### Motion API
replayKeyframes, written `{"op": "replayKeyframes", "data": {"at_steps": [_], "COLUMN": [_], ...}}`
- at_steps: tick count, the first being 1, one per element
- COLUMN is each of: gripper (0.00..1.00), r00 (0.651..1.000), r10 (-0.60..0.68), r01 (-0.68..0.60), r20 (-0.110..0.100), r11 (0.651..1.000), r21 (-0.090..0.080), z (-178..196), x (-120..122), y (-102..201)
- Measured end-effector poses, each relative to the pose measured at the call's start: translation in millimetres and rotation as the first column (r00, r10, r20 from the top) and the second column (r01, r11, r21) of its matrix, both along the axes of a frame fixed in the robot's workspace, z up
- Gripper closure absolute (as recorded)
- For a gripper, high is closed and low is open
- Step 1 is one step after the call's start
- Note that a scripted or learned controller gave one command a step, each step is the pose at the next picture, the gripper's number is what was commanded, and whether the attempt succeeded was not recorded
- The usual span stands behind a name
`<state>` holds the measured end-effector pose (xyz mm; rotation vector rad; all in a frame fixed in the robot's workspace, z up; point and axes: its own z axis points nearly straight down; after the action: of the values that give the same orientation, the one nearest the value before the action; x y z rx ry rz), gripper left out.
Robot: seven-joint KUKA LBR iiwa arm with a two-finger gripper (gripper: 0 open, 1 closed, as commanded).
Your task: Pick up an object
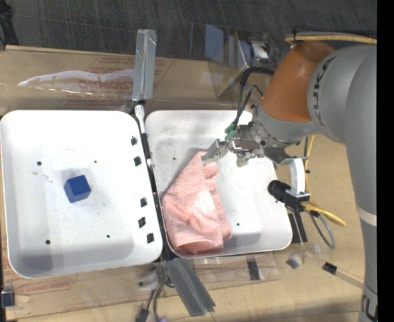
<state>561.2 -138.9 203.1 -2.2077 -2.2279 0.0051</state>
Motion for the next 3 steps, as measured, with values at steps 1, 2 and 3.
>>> {"op": "replayKeyframes", "data": {"at_steps": [1, 2, 3], "gripper": [0.00, 1.00, 1.00], "r00": [0.988, 0.988, 0.894], "r10": [0.153, 0.155, 0.448], "r01": [-0.153, -0.155, -0.448], "r20": [0.005, 0.004, 0.006], "r11": [0.988, 0.988, 0.894], "r21": [-0.001, -0.001, -0.002], "z": [-111, -101, -56], "x": [21, 21, 48], "y": [-15, -15, -6]}}
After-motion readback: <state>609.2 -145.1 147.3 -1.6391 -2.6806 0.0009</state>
